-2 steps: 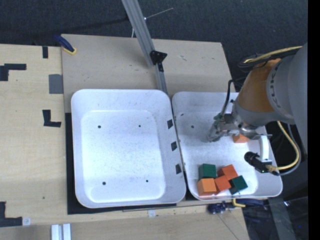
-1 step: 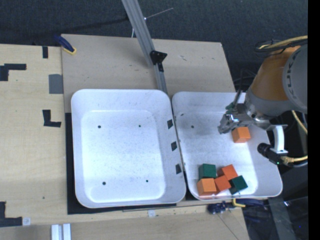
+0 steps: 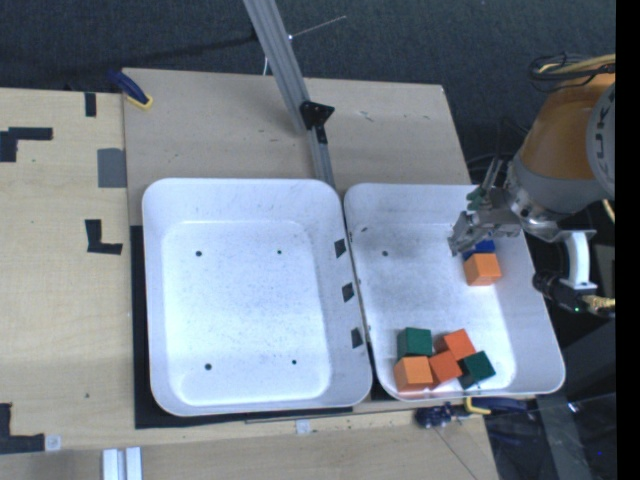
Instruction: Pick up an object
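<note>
The pincer [image 3: 473, 230], grip state unreadable, hangs in the right bin [image 3: 520, 368], just above-left of 1 orange block [image 3: 483, 268].

An orange block [image 3: 483, 269] lies near the right bin's [image 3: 420, 218] far right side, while two green and two orange blocks [image 3: 440, 359] cluster at its near edge.

My light wooden bench [image 3: 240, 128] carries two shallow white plastic bins: left bin [image 3: 160, 268] at 9 o'clock, right bin [image 3: 400, 268] at 3, touching, on a black mat [image 3: 140, 408].
</note>
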